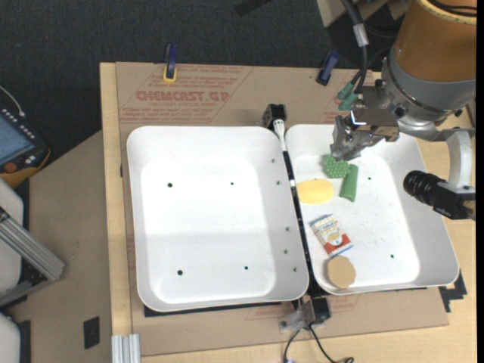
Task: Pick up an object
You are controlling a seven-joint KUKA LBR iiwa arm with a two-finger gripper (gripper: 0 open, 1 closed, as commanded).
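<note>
In the right bin [401, 225] lie a green bumpy piece [333, 165], a green stick [349, 181], a yellow lemon-like object [314, 191], a small red, white and blue packet [330, 233] and a tan round disc [341, 272]. My gripper [342, 150] hangs at the bin's far left part, its tips right above the green bumpy piece. Nothing can be seen held between them.
The left bin [204, 210] sits beside it, parted by a black divider strip [291, 195]. Both bins rest on a cardboard sheet [189, 89] fixed with blue clamps [171, 63]. A black fixture [427, 187] juts in over the right bin's right side.
</note>
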